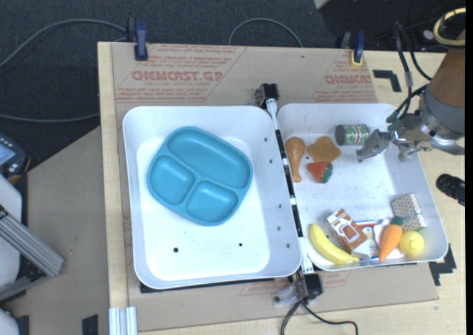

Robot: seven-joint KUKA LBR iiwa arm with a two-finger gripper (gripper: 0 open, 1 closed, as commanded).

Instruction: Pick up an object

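Note:
In the right bin (436, 200) lie a small green can (352, 134), a chicken drumstick (295, 156), a brown biscuit (324, 149) and a strawberry (320, 171). Along its front edge sit a banana (329, 246), a small carton (346, 228), a carrot (388, 240), a lemon (412, 243) and a grey checkered block (408, 210). My gripper (386, 150) hangs over the bin's back right part, just right of the can. It is open with nothing between its fingers.
The left bin (140, 141) holds a blue divided plate (199, 174). A black hinge strip (284, 178) runs between the two bins. Cables and clamps lie along the bench's back edge.

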